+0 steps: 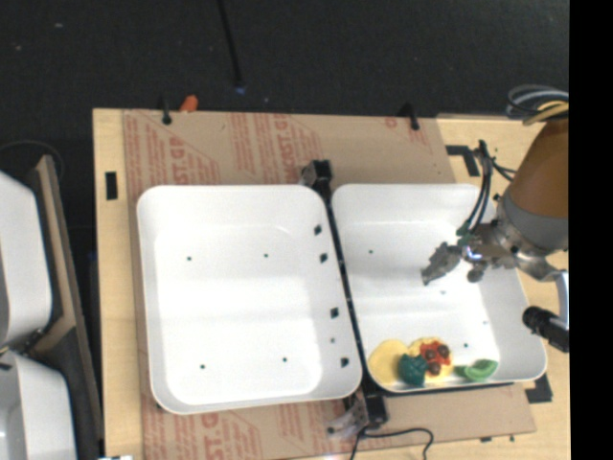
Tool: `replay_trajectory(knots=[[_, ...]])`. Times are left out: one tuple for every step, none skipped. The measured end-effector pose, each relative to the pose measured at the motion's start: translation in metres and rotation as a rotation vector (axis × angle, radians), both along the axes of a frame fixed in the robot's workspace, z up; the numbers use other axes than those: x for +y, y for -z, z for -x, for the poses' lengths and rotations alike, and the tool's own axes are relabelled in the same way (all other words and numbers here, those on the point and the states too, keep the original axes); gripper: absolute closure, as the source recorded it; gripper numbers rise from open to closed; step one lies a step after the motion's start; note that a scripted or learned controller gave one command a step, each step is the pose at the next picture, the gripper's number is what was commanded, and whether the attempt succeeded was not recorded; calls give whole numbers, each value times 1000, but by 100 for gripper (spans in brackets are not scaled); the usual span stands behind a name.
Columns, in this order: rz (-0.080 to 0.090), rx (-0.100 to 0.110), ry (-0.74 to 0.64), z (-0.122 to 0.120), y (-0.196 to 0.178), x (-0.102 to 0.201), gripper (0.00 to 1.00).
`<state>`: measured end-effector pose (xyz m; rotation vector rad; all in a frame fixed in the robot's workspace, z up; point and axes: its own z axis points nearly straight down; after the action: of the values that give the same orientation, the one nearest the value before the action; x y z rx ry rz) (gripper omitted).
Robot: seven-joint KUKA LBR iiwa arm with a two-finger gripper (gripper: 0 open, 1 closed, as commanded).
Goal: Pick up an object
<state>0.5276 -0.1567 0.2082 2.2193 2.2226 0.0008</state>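
Note:
Several small objects lie bunched along the front edge of the right bin: a pale yellow round piece, a teal lump, a red and dark cluster and a green piece. My gripper hangs over the middle of that bin, roughly a third of the bin's depth behind the objects. Its fingers are spread, with nothing between them. The grey and orange arm enters from the right.
The left bin sits beside the right one, with a row of black clips along the divide. Both rest on a cardboard-covered bench. White equipment stands at the far left.

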Motion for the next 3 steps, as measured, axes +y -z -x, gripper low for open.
replay_trajectory(knots=[[-2,10,7,11,113,-57,0],[0,0,2,8,107,-55,0],[0,-2,1,38,80,-19,0]])
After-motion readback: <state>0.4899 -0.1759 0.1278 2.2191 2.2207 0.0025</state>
